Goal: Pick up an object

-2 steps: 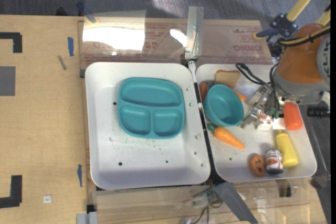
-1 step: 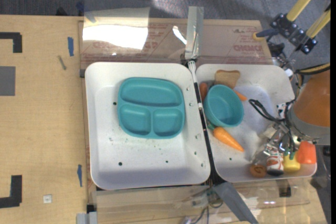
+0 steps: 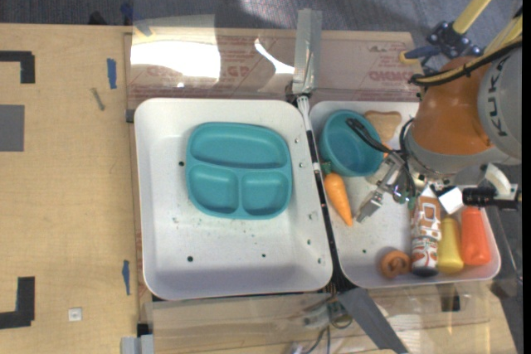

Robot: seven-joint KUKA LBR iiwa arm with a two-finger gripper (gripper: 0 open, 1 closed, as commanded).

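Observation:
My gripper hangs over the right bin, just right of an orange carrot and not touching it. A teal bowl sits at the bin's far left, close above the gripper. To the gripper's right stand a white and orange patterned bottle, a yellow bottle and an orange bottle. A small brown ring-shaped piece lies near the front wall. The arm's orange band covers part of the bin's back right.
The left bin holds a teal divided plate. A tan toast-like slice lies behind the bowl. A raised divider separates the bins. Black cables trail from the wrist across the bowl's rim.

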